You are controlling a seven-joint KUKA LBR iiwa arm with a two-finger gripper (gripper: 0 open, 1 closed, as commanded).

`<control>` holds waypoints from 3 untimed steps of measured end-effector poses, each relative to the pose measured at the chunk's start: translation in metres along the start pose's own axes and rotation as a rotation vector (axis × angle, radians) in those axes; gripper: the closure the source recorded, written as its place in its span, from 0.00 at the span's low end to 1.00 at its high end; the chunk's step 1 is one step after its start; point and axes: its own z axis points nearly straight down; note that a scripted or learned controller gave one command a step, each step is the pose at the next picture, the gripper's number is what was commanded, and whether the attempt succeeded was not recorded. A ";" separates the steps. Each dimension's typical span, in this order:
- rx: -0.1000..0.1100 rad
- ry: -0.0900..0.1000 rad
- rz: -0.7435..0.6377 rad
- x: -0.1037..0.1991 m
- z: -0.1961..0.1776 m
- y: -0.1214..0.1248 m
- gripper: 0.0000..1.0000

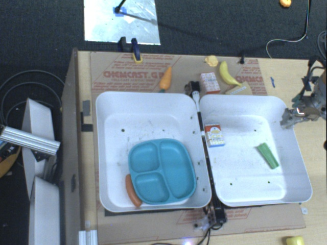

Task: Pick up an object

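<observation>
The right bin (286, 188) holds a green block (267, 155) toward its right side and a small red and white box (214, 135) by its left wall. In the left bin (112, 116) lies a blue divided plate (162, 170) with an orange sausage (133, 190) beside its lower left corner. My gripper (298, 114) hangs at the right bin's upper right rim, well up and right of the green block, with nothing visibly held.
Behind the bins, on the cardboard, lie a carrot (165, 78), a banana (227, 73) and a small box (210, 82). A black divider (201, 131) runs between the bins. Cables and metal parts sit off the bench's left side.
</observation>
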 end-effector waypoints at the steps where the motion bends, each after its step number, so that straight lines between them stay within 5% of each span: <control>1: 0.004 0.001 -0.006 0.020 0.008 0.005 1.00; 2: 0.000 0.000 -0.006 0.008 -0.036 0.023 1.00; 3: 0.003 0.000 -0.004 0.009 -0.034 0.022 0.00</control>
